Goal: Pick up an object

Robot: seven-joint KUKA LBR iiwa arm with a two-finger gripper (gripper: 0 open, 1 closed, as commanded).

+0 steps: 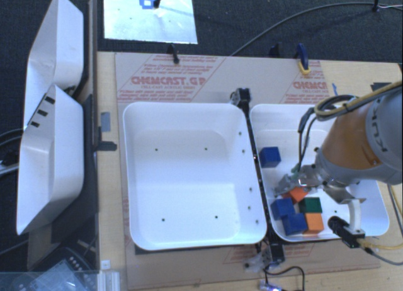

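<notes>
1. The arm (359,142) reaches over the right bin (283,119), on the right side of the table (189,72).
2. The gripper (295,181) sits low in that bin, just above the cluster of blocks; whether it is open or closed cannot be told, and no block is seen in its grasp.
3. A blue block (270,156) lies alone near the bin's left wall, apart from the rest.
4. Toward the bin's front edge lie two blue blocks (283,208), a green block (310,205) and an orange block (314,222), close together.
5. Another orange block (297,194) lies just beside the gripper.
6. The left bin (189,176) stands beside the right bin, at the middle of the table.
</notes>
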